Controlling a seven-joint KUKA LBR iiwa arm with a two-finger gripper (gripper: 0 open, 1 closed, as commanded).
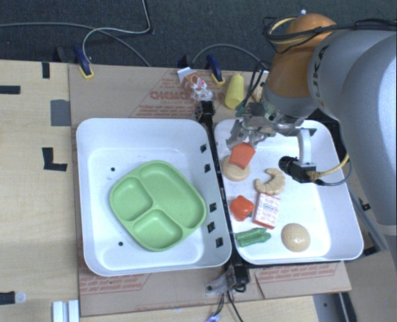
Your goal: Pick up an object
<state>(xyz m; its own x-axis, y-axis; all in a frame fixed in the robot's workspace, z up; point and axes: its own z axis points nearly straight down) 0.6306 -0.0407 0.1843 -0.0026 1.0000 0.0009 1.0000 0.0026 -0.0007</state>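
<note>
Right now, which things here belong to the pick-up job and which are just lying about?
Job: pincer, orange cup, croissant, red pepper, packet, green pepper, bun, right bin.
Lying about: green tray, left bin, cables.

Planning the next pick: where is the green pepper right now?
In the camera view, the green pepper lies in the right bin near its front-left corner, just below the red-and-white packet and left of the round tan bun.

Right bin (332, 243) crowded: toys close together mid-floor, arm (299, 66) over far end. Left bin (94, 180): green tray (157, 205) central, margins open.
</note>
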